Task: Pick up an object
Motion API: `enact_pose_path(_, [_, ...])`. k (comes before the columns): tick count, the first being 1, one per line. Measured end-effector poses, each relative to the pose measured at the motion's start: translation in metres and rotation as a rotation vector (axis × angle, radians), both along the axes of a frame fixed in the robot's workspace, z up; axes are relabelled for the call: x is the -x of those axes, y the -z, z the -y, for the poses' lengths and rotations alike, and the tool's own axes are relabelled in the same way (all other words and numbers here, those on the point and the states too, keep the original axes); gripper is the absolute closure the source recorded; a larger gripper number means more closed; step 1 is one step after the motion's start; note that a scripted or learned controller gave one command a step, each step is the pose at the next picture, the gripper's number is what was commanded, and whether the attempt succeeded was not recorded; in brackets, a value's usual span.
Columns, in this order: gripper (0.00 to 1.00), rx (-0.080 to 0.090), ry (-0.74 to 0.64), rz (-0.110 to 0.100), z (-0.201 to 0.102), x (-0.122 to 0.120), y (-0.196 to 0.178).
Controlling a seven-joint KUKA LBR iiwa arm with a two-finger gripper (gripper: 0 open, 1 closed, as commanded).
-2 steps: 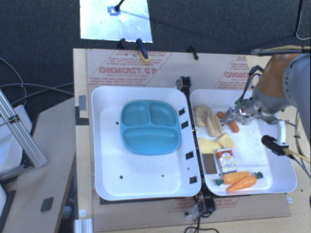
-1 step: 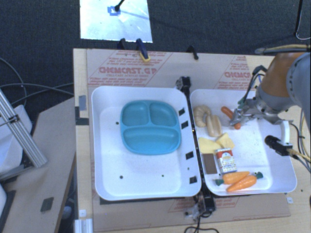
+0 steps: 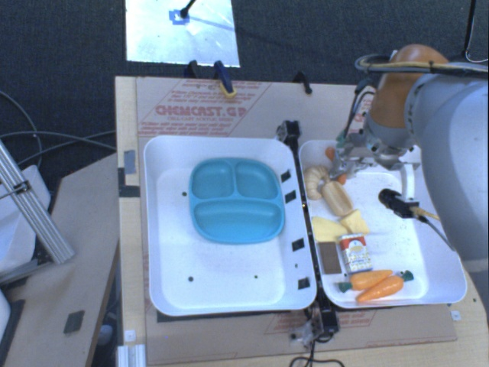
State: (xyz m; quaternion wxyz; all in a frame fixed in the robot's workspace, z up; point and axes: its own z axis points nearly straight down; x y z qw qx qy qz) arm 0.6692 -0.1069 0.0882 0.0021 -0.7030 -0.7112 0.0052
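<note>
Two carrots [image 3: 377, 283], box [image 3: 354, 253] near tool [image 3: 341, 167].

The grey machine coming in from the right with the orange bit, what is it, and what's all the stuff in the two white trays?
It is a robot arm, seen by one camera fixed above the bench and looking down at a slant. At its tip is a pincer for picking things up, now low over the far end of the right bin. That bin holds toy food: a bread-like piece, yellow cheese wedges, a small red and white carton and two orange carrots. The left bin holds a blue divided plate. I cannot tell whether the pincer grips anything.
</note>
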Motion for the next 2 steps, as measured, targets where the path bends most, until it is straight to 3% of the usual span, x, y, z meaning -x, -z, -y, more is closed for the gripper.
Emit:
enact_pose_path(1, [1.0,-0.004,0.011,0.017,-0.015,0.059,-0.078])
enact_pose_path(2, [1.0,-0.006,0.005,0.011,-0.054,0.101,-0.097])
